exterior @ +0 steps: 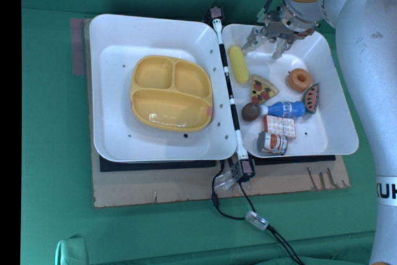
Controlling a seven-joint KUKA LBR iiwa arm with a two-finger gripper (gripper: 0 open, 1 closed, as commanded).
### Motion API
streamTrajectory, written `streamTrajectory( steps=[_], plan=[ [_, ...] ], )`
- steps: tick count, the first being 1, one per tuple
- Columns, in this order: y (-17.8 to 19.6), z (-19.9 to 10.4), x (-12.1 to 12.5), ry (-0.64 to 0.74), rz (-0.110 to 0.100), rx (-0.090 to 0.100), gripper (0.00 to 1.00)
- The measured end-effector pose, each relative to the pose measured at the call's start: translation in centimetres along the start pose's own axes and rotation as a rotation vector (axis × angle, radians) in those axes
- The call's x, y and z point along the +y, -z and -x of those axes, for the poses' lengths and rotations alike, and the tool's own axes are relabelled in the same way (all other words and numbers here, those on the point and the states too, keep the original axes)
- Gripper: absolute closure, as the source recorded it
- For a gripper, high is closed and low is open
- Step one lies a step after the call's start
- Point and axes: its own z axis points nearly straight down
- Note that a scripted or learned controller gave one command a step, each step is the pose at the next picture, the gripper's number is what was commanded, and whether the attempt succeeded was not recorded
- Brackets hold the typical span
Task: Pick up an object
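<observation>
**Pick not yet made: gripper above the right bin, nothing held**

Camera view. The gripper point(265, 44) sits over the far end of the right bin point(338, 136), fingers spread wide and pointing down toward the bin floor. Nothing lies between the fingers; bare white floor shows in the gap. Whether the tips touch the floor or hover cannot be told from this slant.

Candidate objects all rest on the right bin's floor:
- corn cob point(239, 64), along the left wall, just beside the gripper's left finger and nearest to it;
- pizza slice point(262, 90), near the bin's middle;
- doughnut point(299, 79), to the right;
- watermelon slice point(311, 98), just beside the doughnut;
- blue bottle point(286, 109), lying on its side, its cap end touching a brown round object point(250, 112);
- a small printed box point(280, 126) and a can point(272, 143) at the near end.

The left bin point(108, 133) holds a yellow divided plate point(172, 93).

Judgement: task is at the approach stage. Done: arm positioned, hand open. Left: descend onto one object, close, lift clear. Corn looks the likeliest target, though the fingers are not aligned over it.
</observation>
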Motion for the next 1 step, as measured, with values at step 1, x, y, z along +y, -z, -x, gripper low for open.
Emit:
streamTrajectory(
  steps=[1],
  plan=[
    [-0.01, 0.07, -1.23, -0.003, 0.018, -0.003, 0.00]
  ],
)
